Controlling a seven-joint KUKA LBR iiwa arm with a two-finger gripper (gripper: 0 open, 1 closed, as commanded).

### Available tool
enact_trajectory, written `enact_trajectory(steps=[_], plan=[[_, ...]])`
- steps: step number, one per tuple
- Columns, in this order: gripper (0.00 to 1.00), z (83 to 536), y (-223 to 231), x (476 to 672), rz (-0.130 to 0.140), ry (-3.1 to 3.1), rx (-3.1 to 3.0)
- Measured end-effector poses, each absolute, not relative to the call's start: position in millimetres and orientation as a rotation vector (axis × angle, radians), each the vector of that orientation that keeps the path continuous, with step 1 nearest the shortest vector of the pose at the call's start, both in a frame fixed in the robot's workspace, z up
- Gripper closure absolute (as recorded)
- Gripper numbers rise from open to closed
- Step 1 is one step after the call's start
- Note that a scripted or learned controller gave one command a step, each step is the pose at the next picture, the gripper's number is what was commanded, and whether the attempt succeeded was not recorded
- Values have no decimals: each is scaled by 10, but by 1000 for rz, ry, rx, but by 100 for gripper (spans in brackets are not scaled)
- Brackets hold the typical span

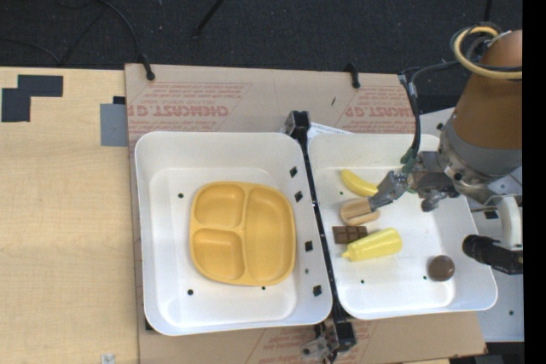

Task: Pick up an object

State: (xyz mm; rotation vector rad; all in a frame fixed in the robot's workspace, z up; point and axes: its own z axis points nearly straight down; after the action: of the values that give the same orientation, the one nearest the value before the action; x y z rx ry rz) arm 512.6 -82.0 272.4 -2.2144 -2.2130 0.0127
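Note:
My gripper (381,195) hangs low over the right bin (473,298), reaching in from the right. Its tip is just right of a tan block (353,211) and just below a yellow banana (358,182). Nothing shows held in it. A small dark brown bar (347,234) lies under the tan block. Beside that bar rests a yellow corn-like piece (373,245). A round brown object (440,268) sits toward the bin's front right.
The left bin (162,183) holds a yellow divided plate (243,233). A black divider (310,217) runs between the two bins. The arm's grey body with its orange band (493,98) looms over the right bin's right side.

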Motion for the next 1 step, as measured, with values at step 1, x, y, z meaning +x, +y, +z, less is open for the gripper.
enact_trajectory(steps=[1], plan=[[0,2768,-822,5141,4,-2219,-2218]])
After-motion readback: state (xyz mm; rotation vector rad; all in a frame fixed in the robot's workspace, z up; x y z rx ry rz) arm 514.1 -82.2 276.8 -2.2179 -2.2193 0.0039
